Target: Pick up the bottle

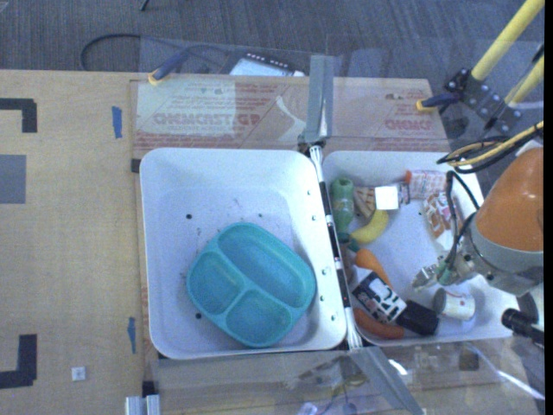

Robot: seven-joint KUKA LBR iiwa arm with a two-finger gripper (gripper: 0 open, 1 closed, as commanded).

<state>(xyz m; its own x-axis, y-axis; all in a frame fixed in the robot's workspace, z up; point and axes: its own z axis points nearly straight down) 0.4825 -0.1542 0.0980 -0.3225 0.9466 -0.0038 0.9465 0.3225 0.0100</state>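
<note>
One green bottle (pixel 343 199) lies in the right bin (pixel 406 164) at its ten o'clock, one banana (pixel 372 228) beside it. One teal tray (pixel 251 284) fills the left bin (pixel 173 188). Gripper (pixel 436 275) sits at four o'clock; its fingers' state cannot be told.

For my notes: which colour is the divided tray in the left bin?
Teal, shown in the camera view: divided tray in the left bin.

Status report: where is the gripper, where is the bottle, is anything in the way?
Gripper low over right bin. Green bottle at that bin's left wall, untouched, apart from gripper. Banana lies against bottle; carrot between.
</note>
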